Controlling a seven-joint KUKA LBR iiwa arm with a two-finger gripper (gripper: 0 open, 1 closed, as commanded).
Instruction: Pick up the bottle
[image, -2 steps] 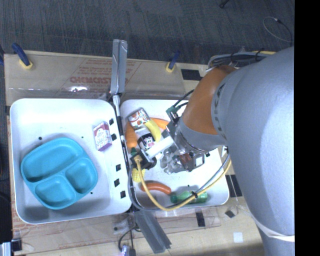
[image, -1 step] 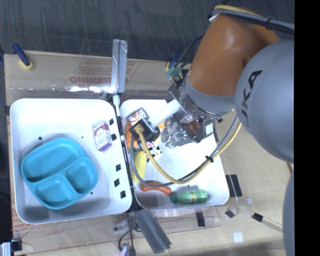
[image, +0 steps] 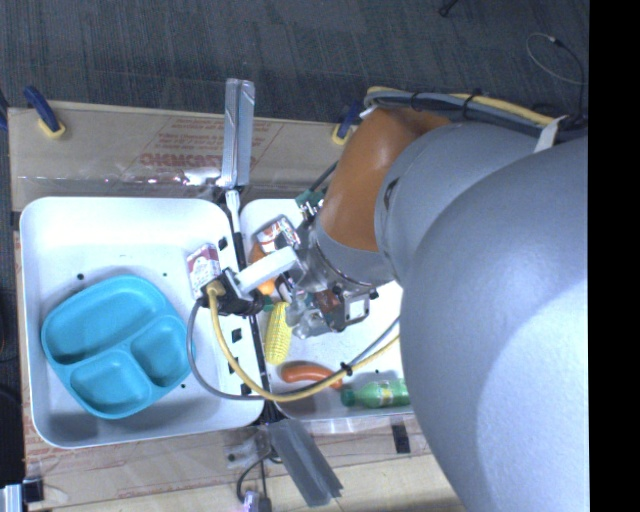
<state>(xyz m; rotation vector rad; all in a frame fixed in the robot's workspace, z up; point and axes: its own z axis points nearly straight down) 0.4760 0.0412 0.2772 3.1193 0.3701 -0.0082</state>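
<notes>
Camera view, looking down at a slant on two shallow white bins side by side. Left bin (image: 40, 400) holds a blue divided tray (image: 115, 345) w/ three compartments, plus a small red-and-white packet (image: 204, 266) near the bin's right wall. Right bin (image: 262, 212) is mostly covered by the big grey arm (image: 500, 320) reaching in from the right, orange band (image: 355, 195) above its wrist. Gripper (image: 315, 305) sits low over the right bin's left half — can't tell whether it's open or closed, too cluttered w/ cables. Just beside it: a yellow corn cob (image: 277, 335), and below that an orange carrot-like item (image: 305, 373). Green bottle (image: 378, 393) lies on its side near the right bin's front edge — apart from the gripper, right of the orange item.
</notes>
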